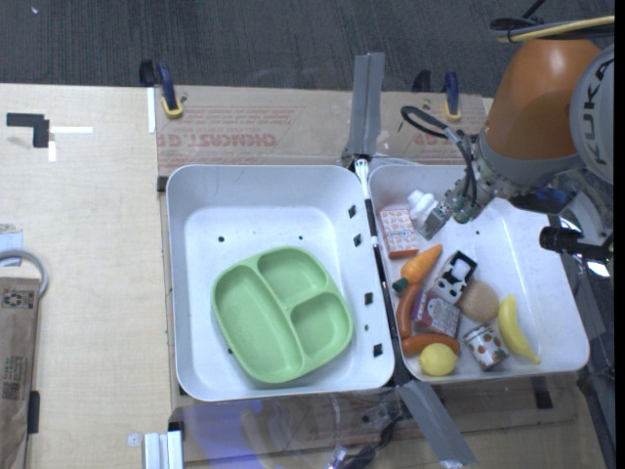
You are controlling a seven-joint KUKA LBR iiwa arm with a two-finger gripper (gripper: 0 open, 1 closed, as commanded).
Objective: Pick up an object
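The right bin (547, 262) holds several small items: a red-and-white box (397, 231), a carrot (422, 262), a black-and-white piece (454, 276), a red sausage shape (405, 307), a brownish lump (479, 303), a banana (515, 328), a lemon (438, 360) and a small can (485, 348). My gripper (437, 215) hangs over the bin's back left part, just right of the box and above the carrot. A small white object (421, 203) sits right at its tip, and I cannot tell whether it is held.
The left bin (195, 262) contains a green divided plate (283, 313). A grey bar (366, 106) runs back from between the bins. Clamps (168, 96) hold cardboard behind the bins. A brown bag (18, 330) lies at the far left of the bench.
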